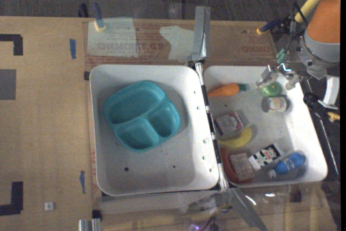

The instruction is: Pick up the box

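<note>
A: Left bin [102,170]?
B: Teal tray [141,114], centre.
A: Box [230,123]?
B: Right bin [316,162], 9 o'clock, flat beside banana [239,139].
A: Gripper [278,77]?
B: 1 o'clock, over green object [271,88]; finger spacing unreadable.

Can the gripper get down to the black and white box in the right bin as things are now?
Probably yes: the box lies uncovered, top free. The gripper hovers over the bin's far end. A blue bottle crowding one side may hinder the fingers.
</note>
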Controlling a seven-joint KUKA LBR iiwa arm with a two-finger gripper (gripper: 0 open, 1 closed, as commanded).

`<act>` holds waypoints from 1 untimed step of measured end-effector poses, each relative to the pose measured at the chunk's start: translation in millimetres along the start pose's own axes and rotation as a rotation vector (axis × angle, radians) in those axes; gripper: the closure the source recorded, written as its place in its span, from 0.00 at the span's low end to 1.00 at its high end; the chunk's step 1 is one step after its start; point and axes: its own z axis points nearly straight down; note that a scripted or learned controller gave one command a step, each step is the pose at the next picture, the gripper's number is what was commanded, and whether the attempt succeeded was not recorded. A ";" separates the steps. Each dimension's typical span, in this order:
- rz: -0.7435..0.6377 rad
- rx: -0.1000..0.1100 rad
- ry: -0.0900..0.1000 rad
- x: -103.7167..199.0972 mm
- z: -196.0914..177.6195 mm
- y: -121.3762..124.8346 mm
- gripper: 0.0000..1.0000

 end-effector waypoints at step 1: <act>-0.024 -0.015 -0.003 28.3 119.8 -29.5 0.00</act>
